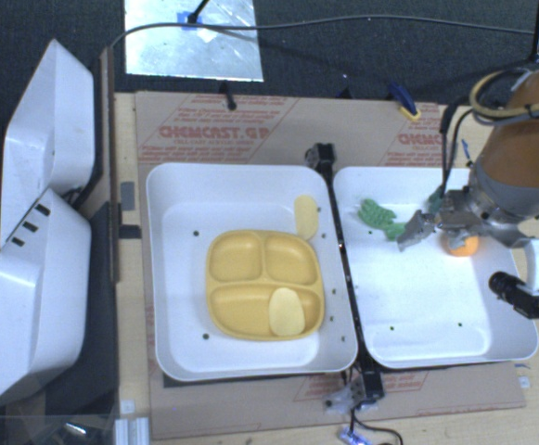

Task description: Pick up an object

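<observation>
Orange object (461, 244) sits in the right bin (436, 332), tucked right under the wrist, just right of the gripper (417, 230) | fingers: honestly can't tell if they're apart or together | green leafy toy (377, 215) just left of it | left bin (176, 248): yellow divided plate (264, 284)

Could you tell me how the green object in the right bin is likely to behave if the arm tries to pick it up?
The green object looks bumpy and irregular, so it would probably not roll. It appears small, likely light, and may slide on the smooth white bin floor if nudged. Its uneven outline could make a two-finger grip slip.
</observation>
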### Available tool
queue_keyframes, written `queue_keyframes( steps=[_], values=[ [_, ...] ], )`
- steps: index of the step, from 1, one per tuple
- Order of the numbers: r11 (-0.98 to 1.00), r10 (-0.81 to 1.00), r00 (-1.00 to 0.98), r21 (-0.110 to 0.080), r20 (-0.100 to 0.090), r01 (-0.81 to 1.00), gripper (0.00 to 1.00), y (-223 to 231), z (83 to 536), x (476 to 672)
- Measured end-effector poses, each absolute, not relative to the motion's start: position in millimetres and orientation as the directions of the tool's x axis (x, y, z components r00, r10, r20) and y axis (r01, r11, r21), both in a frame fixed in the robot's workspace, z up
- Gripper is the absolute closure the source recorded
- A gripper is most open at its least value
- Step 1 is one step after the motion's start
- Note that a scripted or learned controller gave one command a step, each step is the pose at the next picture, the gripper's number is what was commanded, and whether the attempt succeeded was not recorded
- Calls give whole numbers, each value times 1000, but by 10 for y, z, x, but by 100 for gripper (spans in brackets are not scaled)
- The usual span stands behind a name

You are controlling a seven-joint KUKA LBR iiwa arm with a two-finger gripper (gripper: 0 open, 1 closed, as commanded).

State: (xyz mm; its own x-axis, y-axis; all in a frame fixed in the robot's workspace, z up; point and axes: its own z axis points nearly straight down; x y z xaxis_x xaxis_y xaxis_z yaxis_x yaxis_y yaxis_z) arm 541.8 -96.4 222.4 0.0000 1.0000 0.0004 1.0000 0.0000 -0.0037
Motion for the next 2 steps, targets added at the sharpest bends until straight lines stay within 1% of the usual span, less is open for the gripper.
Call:
queue_keyframes(
  steps=[1, 2],
  values=[
    [0, 1000, 0, 1, 0, 1000, 0, -964, 2244, 5427],
    [0, 1000, 0, -3, 0, 1000, 0, -955, 1824, 5452]
  ],
)
